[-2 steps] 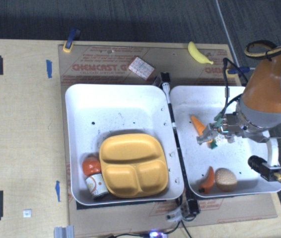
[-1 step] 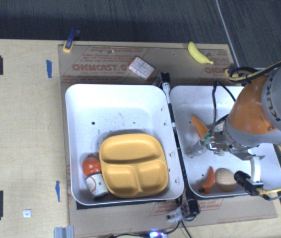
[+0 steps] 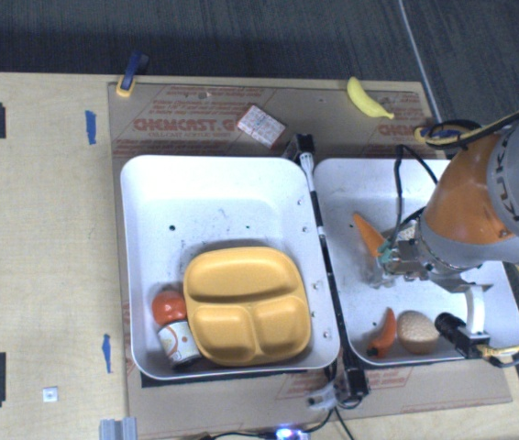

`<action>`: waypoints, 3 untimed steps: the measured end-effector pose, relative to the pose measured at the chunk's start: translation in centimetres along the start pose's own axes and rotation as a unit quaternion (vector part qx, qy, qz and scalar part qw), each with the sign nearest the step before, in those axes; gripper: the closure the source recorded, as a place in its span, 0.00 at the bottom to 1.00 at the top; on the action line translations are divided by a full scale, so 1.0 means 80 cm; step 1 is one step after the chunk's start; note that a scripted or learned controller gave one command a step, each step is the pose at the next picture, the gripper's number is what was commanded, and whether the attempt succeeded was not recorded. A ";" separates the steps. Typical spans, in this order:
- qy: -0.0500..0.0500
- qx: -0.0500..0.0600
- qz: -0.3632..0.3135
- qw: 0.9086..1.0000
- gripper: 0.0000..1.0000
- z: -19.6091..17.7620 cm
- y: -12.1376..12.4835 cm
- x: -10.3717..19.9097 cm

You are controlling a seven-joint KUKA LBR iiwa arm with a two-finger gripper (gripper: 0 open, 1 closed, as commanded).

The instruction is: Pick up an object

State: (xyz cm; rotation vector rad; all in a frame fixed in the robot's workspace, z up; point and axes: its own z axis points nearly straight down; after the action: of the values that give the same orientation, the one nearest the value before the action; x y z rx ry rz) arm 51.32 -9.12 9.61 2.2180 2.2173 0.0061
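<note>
At the far left the bench [image 3: 39, 273] is bare pale wood with a few black squares and blue tape marks. Next comes my left bin [image 3: 149, 191]. A big yellow sectioned tray [image 3: 246, 302] lies in its near half, and tucked against the tray's left edge sit a small red-orange ball-like piece [image 3: 168, 307] and, just below it, a white can with orange markings [image 3: 178, 341]. Behind the bins, on the cardboard sheet [image 3: 195, 117], I see a small pinkish packet [image 3: 260, 125] and, further right, a yellow banana [image 3: 368, 98].

The right bin [image 3: 333, 191] is where I am working. An orange carrot-shaped piece [image 3: 368, 234] lies tilted near its middle, just to the left of my gripper [image 3: 390, 262], which reaches in low over the bin floor. Whether the carrot touches my fingertips I cannot tell, and I cannot tell how wide my jaws stand either; they are too small and blurred. Along the near wall rest a small red-orange pepper-like piece [image 3: 384, 332] and a tan bread roll [image 3: 416, 332], side by side and touching. My grey arm with its orange band [image 3: 466, 200] covers the bin's right part.
</note>
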 end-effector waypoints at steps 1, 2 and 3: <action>0.000 0.000 0.000 1.000 0.00 0.000 0.000 0.000; 0.000 0.000 0.000 1.000 0.00 0.012 -0.040 -0.001; 0.000 -0.001 0.000 1.000 1.00 0.000 -0.039 0.000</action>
State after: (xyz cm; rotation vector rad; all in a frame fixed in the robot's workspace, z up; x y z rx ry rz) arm 48.23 -9.14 9.62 2.2162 2.2171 0.0089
